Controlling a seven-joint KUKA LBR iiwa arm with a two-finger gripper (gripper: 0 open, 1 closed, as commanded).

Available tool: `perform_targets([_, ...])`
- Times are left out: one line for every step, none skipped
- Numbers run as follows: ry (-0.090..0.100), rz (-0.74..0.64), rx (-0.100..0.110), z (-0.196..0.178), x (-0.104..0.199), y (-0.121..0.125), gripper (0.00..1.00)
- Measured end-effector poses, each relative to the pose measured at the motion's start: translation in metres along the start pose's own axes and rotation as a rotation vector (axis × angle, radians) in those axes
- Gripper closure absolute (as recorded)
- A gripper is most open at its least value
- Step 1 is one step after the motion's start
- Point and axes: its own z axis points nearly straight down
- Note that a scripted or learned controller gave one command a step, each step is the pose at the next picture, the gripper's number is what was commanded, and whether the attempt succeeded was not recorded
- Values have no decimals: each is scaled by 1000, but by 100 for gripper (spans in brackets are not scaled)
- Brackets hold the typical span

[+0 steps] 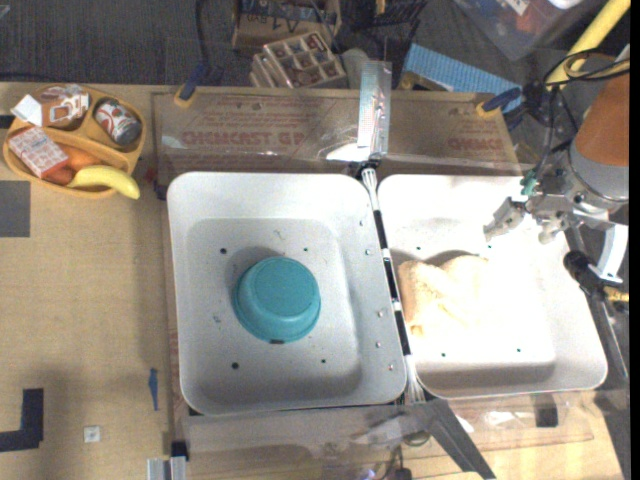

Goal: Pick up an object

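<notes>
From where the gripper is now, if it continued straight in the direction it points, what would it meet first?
The gripper points left and down into the right bin. It would probably meet the pale cloth-like object first, or the bin floor just before it; depth is unclear.

The grey arm reaches in from the right edge, its orange band [610,128] showing at the upper right above the wrist. The wrist angles down and to the left, carrying the gripper [527,223]. Its two pale fingers [503,220] are spread apart with nothing between them.
</notes>
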Motion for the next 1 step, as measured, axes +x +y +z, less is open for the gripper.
perform_targets([-1,-218,-9,82,26,-11,0])
